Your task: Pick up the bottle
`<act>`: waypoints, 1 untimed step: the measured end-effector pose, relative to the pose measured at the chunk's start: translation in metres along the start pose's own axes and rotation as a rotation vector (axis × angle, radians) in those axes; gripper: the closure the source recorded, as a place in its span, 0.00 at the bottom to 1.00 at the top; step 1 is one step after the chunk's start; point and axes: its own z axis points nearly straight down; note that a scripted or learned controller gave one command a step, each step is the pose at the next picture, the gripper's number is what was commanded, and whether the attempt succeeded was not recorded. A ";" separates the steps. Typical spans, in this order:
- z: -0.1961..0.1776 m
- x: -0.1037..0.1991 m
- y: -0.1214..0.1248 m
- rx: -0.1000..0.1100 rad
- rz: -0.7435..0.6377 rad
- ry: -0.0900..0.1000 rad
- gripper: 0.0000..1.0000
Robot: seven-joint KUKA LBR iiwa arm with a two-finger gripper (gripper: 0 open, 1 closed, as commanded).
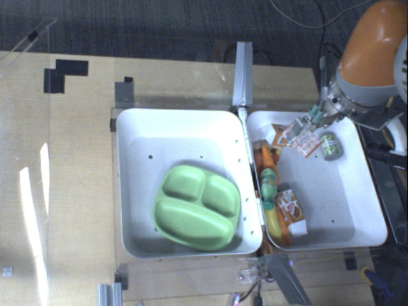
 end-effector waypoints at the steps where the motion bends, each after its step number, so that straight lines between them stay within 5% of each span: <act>1: 0.001 0.000 0.000 0.001 0.000 0.001 0.00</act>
